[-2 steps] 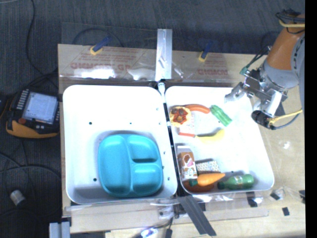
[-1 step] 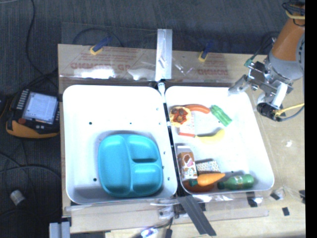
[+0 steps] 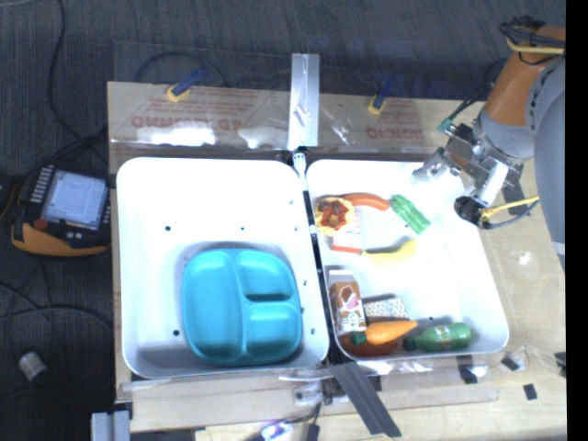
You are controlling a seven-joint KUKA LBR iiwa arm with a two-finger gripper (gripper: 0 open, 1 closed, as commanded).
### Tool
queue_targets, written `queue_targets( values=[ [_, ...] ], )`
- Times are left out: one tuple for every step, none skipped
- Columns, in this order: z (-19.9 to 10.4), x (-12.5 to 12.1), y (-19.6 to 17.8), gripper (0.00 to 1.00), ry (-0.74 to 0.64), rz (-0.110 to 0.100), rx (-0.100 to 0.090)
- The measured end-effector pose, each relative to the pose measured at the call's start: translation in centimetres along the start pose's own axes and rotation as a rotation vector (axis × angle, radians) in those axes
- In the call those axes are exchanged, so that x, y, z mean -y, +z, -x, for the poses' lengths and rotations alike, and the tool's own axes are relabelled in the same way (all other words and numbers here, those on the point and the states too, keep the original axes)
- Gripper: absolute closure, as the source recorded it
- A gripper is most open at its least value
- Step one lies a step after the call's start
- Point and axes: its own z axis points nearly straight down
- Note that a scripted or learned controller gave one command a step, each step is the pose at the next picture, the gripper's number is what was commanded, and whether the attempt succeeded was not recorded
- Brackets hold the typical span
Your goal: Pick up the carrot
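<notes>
While I watch from above, the bench (image 3: 528,265) stands on dark carpet (image 3: 92,44), carrying two white bins side by side. I see a teal divided tray (image 3: 241,306) in the left bin (image 3: 156,200). The right bin (image 3: 459,265) holds the carrot (image 3: 386,333) near its front wall, touching a green bottle (image 3: 439,336) and a brown packet (image 3: 345,307); a banana (image 3: 390,249) lies farther back. My arm reaches in from the right, its end effector (image 3: 464,159) hovering over the right bin's far right corner, well apart from the carrot. Whether it is open or closed I cannot tell.
</notes>
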Motion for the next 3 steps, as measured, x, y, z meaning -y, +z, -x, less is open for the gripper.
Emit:
queue_targets(
  values=[
    [0.2,1.0,5.0,0.0,-0.025,-0.001,-0.006],
    [-0.1,1.3,6.7,0.0,0.121,0.003,-0.016],
    [-0.8,-1.0,6.1,0.0,0.608,-0.016,0.013]
  ],
)
